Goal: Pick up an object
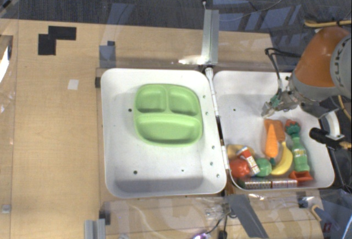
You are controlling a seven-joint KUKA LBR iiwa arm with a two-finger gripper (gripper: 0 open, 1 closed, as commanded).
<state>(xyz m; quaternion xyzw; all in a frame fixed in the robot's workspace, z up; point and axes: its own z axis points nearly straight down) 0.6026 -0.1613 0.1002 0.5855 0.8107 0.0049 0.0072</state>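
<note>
two white bins side by side on the desk (49,139). in the left bin (118,177), a green divided plate (168,114), lying flat. in the right bin (236,100), toy food heaped at the near end: orange carrot (271,140), yellow banana (284,162), green bottle (300,155), red tomato (240,168). tool (279,103) low over the right bin, just above the carrot's tip, nothing seen between its fingers; whether spread or closed, cannot tell.

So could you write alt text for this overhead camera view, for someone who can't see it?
A grey robot arm with an orange band holds its two-finger gripper low over the right white bin, just above a pile of toy food including an orange carrot and yellow banana. The left white bin holds a green divided plastic plate.
</note>
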